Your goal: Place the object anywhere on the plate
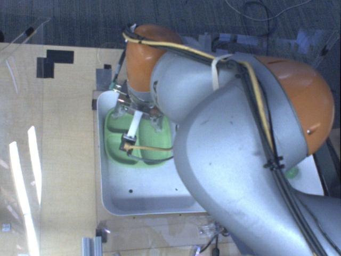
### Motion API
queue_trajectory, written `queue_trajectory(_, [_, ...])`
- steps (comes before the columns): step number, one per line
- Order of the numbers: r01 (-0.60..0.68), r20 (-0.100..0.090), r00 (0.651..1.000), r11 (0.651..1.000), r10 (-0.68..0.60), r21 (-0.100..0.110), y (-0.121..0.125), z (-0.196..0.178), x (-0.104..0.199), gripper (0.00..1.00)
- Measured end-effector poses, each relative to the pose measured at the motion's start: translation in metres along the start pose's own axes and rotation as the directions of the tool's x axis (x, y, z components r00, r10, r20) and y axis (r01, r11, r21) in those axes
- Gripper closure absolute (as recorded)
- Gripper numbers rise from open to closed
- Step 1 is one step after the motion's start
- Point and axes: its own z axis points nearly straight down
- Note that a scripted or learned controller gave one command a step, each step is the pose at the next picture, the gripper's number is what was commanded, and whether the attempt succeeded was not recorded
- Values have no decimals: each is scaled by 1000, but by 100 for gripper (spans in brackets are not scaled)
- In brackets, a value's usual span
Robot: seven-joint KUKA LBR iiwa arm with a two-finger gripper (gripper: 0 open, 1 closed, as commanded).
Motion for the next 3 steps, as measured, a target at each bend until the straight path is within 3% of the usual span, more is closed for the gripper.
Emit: queue_trajectory(3, [0,0,1000,1000,0,-1,0,0,0,0])
